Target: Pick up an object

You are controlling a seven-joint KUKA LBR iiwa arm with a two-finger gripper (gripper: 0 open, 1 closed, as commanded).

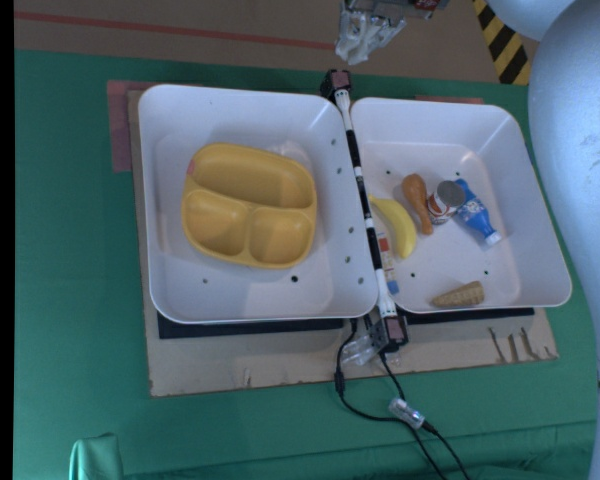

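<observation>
Banana (396,226) lies at the right bin's (520,168) left wall, beside a carrot-like toy (416,200), a can (443,201) and a bottle (476,212). Your gripper (368,30) hangs beyond the bins' far edge; whether it is parted, you cannot tell, likely parked clear of the camera's view.

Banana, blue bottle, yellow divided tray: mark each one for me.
banana (399,227), camera view, middle of its curved body, right bin.
blue bottle (475,215), camera view, blue body below the white cap.
yellow divided tray (248,204), camera view, ridge between its compartments, left bin.
</observation>
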